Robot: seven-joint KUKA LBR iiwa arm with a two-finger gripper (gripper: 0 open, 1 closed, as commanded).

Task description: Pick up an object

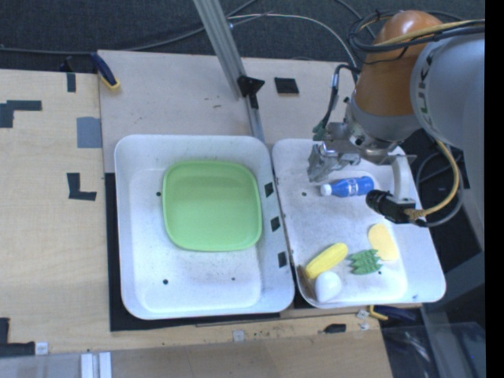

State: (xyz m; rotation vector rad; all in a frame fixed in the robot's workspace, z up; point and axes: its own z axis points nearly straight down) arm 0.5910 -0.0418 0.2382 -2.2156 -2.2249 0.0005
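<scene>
Two bins: shallow white trays side by side on the table [47,235], left bin [134,211] at frame centre-left, right bin [417,266] at centre-right.
Left bin holds: a green square plate [212,205], lying flat in its upper middle.
Right bin holds: a blue bottle [348,187] with a white cap, lying on its side in the upper part; a yellow corn-shaped piece [326,259], a white ball [327,286], a green leafy toy [365,261] and a yellow oval piece [383,242] clustered near the lower edge.
Gripper [323,164]: in the upper part of the right bin, just up and left of the blue bottle.
Fingers: cannot tell how far open; nothing visibly held between them.
Arm: grey with an orange band [394,61], reaching in from the upper right of the frame.
</scene>
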